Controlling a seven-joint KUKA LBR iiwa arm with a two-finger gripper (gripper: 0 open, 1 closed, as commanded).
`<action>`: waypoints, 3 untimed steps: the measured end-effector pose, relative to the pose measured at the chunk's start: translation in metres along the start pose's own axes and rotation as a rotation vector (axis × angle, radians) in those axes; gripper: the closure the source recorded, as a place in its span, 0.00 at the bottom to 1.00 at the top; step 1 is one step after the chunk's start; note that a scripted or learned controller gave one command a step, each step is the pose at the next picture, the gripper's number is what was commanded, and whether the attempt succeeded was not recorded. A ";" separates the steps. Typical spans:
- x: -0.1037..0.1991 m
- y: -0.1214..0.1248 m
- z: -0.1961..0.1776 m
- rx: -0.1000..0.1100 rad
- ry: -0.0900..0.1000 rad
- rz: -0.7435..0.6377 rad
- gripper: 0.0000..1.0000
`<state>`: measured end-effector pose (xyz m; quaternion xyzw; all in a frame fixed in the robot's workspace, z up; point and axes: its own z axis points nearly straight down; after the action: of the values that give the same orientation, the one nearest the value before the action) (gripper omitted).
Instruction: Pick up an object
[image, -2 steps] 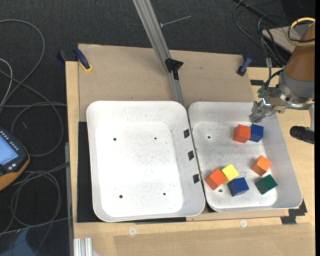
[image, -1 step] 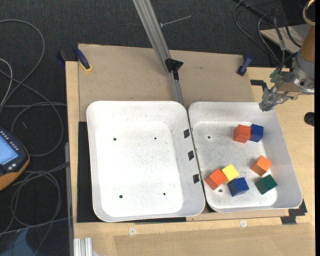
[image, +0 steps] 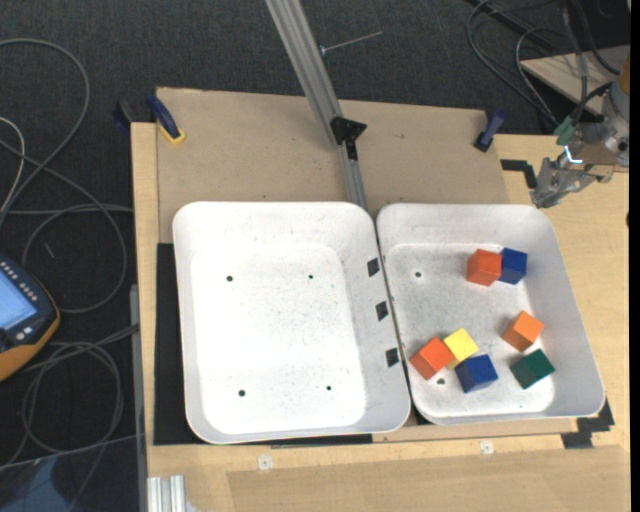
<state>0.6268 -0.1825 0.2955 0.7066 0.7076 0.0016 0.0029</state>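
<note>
The tool (image: 553, 190) hangs beyond the right bin's (image: 570, 300) far right corner; how wide it stands I cannot tell. Small blocks lie in that bin. The orange block (image: 522, 329), standing apart (likely light, rigid), suits gripping across flat sides.

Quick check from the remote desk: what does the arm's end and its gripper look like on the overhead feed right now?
At the view's upper right edge, the gripper is a small grey metallic piece, with a light grey and white wrist block above it. A small teal-green spot shows on the wrist's left side, and thin dark cables run along it. The image is too coarse to make out any finer markings.
</note>
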 end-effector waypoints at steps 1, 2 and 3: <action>0.051 -0.013 0.016 0.008 0.004 -0.004 1.00; 0.108 -0.023 0.030 0.009 0.005 -0.005 1.00; 0.158 -0.044 0.041 0.009 0.005 -0.005 1.00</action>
<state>0.5832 -0.0251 0.2545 0.7050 0.7092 0.0001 -0.0021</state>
